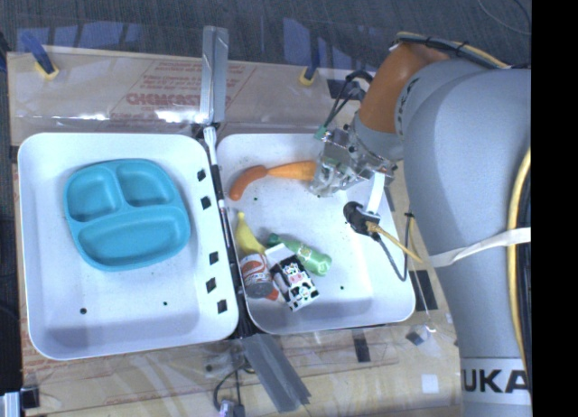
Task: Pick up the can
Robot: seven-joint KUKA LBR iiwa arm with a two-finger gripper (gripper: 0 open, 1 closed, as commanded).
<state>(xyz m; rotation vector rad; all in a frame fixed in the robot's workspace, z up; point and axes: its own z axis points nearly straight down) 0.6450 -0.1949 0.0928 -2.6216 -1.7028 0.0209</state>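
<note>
we look down on two white bins side by side. in the left bin (54,316) lies a blue divided plate (126,212), flat, toward the upper left part. the right bin (384,293) holds the clutter. near its top edge we see an orange carrot (275,172), lying across, its right end close to the gripper (327,182). along the divider side a yellow banana (248,234) lies, and just below it the can (256,275), on its side, with a red and white label, at the lower left of the right bin. just beside the can sit a black and white patterned box (296,284) and a green bottle (307,254), both touching or nearly touching the can's neighbours in a small heap.

the grey arm (461,180) reaches in from the right, and the gripper hangs over the upper middle of the right bin, well apart from the can. we cannot tell how it is set, and we see nothing held in it.
</note>
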